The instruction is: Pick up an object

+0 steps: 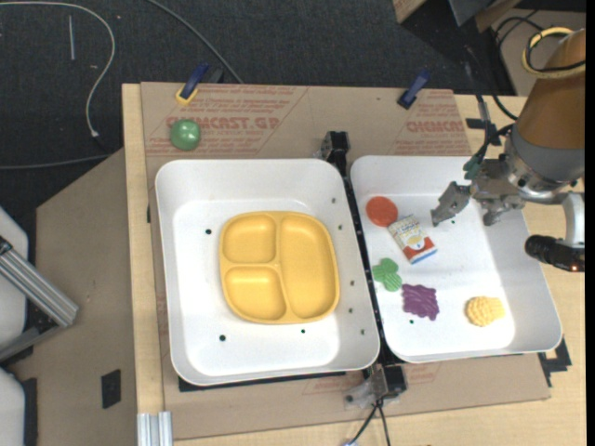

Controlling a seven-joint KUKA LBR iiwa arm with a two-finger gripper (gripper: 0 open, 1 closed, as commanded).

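The cardboard-covered tabletop (279, 119) carries two shallow white bins side by side: the left bin (181, 249) and, touching it on the right, the right bin (530, 295). A green ball (185, 135) rests on the tabletop just behind the left bin's far-left corner. Two blue clamps (193, 84) (414, 89) grip the tabletop's far edge, behind the bins.

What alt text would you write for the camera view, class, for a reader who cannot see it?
A grey robot arm's gripper hovers over the right white bin, above a small carton lying among a red disc, green piece, purple grapes and yellow corn. The left bin holds a yellow divided plate.
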